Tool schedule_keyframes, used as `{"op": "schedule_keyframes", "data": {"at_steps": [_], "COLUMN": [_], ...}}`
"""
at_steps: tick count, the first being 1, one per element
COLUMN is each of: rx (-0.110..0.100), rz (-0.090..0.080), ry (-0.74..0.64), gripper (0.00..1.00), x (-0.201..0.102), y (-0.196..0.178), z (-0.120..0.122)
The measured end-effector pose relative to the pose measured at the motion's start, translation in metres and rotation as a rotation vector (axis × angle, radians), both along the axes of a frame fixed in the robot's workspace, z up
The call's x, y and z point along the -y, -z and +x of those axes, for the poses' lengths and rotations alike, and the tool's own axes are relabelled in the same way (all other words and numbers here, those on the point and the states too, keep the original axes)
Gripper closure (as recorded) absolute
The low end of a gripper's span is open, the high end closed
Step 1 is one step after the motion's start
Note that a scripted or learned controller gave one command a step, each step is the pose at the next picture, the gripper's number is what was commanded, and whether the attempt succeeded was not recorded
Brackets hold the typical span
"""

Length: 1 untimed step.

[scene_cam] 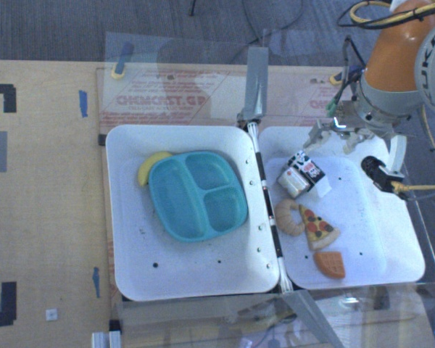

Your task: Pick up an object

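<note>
**Wooden table, two white bins, claw over the right bin's far edge**

Pale wood is the table [43, 216] surface you see, marked with black corner brackets and short strips of blue tape on its left side. Beyond its far edge lies grey carpeted floor [130, 9] with a dark cable looping across it. A clear sheet [174, 78] with faint red lettering stands behind the bins.

Left bin [130, 267]: holds a teal divided tray [197, 194], with a yellow banana-like piece [146, 167] tucked against the tray's far-left rim.

Right bin [391, 245]: holds a small black-and-white carton [301, 174] lying tilted near the divider; closer to you, a tan pretzel-like piece [288, 217] touching a pizza slice [318, 227]; nearest you, an orange wedge [330, 264], just apart from the slice.

Arm: grey with an orange band, entering from your right. Its claw [341, 133] hangs over the far edge of the right bin, just beyond the carton. Nothing sits between its fingers; you cannot tell how wide they stand.
</note>
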<state>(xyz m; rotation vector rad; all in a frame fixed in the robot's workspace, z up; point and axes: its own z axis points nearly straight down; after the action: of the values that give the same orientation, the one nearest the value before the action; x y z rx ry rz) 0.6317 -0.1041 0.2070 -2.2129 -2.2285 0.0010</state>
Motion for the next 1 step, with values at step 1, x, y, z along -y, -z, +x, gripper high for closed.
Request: {"op": "schedule_keyframes", "data": {"at_steps": [1], "rx": [0.026], "rz": [-0.002], "ry": [-0.003], "gripper": [0.0], "x": [-0.0117], "y": [0.0774], "z": [0.0013]}}
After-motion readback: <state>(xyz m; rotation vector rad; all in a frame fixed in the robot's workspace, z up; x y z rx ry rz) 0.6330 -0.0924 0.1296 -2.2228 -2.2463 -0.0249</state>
